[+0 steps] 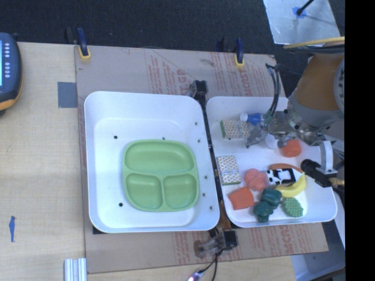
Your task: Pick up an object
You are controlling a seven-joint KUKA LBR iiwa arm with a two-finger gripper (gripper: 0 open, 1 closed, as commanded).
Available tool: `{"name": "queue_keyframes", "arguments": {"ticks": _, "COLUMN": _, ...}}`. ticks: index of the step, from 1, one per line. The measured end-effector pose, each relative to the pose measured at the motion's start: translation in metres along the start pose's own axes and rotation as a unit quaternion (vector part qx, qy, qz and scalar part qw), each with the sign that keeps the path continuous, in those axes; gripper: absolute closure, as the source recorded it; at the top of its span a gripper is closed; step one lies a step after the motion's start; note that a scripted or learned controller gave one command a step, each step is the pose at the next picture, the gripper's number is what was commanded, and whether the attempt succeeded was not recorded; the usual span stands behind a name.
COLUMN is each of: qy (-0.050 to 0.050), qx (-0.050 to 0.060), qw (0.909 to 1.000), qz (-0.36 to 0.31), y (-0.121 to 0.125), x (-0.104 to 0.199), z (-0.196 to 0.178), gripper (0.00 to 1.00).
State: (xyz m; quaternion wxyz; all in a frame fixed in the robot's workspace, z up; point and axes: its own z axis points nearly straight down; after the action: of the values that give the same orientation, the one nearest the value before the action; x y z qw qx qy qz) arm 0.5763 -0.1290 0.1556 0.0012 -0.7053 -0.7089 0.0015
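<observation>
My gripper [270, 136] hangs low over the back of the right bin [328, 215], under the grey arm with its orange band [319, 86]. Just beneath and around it lie a red-orange toy [290, 149], a small blue item [254, 119] and a speckled box [234, 129]. Further forward in the same bin lie a second speckled box [228, 170], a pink piece [255, 179], an orange-red piece [240, 198], a black-and-white toy [282, 174], a yellow banana [294, 187], a dark green toy [268, 204] and a light green piece [293, 207]. I see nothing held.
The left bin [96, 157] holds a green divided plate [160, 174]. A black cable fitting [316, 174] juts over the right bin's right side. Clamps [239, 50] pin the cardboard at the back. A blue-and-yellow device [9, 69] sits at far left.
</observation>
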Motion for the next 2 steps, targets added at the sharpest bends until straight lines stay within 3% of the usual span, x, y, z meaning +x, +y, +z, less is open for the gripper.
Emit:
{"name": "queue_keyframes", "arguments": {"ticks": 1, "qy": -0.002, "qx": -0.003, "qw": 1.0000, "qz": 0.002, "y": 0.036, "x": -0.071, "z": 0.007, "gripper": 0.00}}
{"name": "queue_keyframes", "arguments": {"ticks": 2, "qy": 0.002, "qx": 0.009, "qw": 0.9999, "qz": -0.004, "y": 0.079, "x": -0.084, "z": 0.063, "gripper": 0.00}}
